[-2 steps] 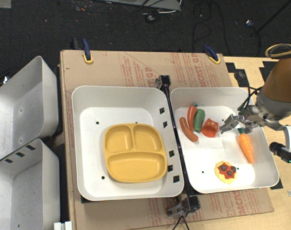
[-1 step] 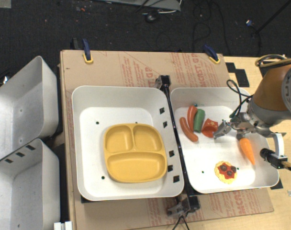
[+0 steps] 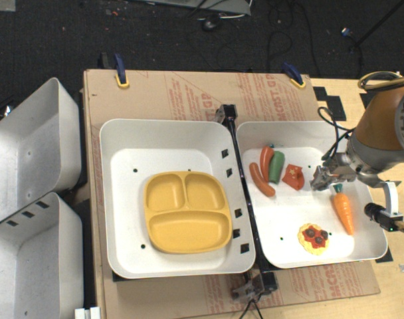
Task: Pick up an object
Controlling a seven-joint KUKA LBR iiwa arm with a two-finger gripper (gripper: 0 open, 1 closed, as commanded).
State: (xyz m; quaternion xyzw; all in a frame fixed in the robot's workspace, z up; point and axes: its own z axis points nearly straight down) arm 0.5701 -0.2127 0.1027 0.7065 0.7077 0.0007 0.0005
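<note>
A: Where is the gripper (image 3: 327, 177)?

B: Low in the right bin (image 3: 368, 248), near its right wall, just above the leafy end of the toy carrot (image 3: 343, 211). Whether it is clenched or released I cannot tell; nothing shows clearly between its tips.

A: What else lies in that bin?

B: A red strawberry-like piece (image 3: 294, 177) just left of the gripper; further left a green pickle (image 3: 276, 166) between a red chilli (image 3: 265, 158) and a sausage (image 3: 262, 179), all bunched together. A small pizza (image 3: 313, 238) sits toward the front, left of the carrot's tip.

A: And the left bin (image 3: 122, 178)?

B: A yellow divided tray (image 3: 187, 211) with three compartments rests in its middle.

A: Any writing?

B: Red print runs across the brown cardboard (image 3: 189, 88) under the bins on the worktop, seen upside down; I cannot read it. The same print shows at the front edge, also illegible.
</note>
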